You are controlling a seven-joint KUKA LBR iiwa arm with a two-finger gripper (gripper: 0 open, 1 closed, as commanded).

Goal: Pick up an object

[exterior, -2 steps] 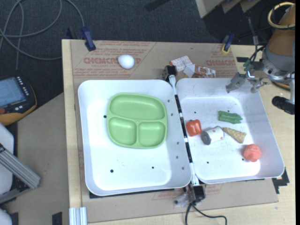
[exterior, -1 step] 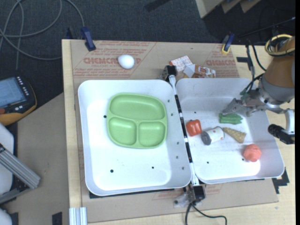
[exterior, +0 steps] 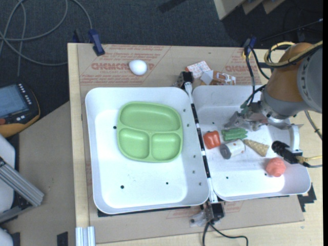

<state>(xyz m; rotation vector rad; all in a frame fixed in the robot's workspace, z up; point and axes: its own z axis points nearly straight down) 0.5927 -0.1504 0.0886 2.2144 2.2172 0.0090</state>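
A robot arm [exterior: 300, 81] with a rounded grey metal body and a broad orange band wrapped above its wrist. Below the band sits a silver-grey circular wrist flange. A dark grey gripper [exterior: 241, 118] extends from it. Yellow and black cables loop along the arm's upper side.

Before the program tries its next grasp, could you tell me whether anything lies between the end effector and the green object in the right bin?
Nothing visible does. The end effector hangs just above the green object in the right bin. The red object and small cylinder lie beside it, not between.
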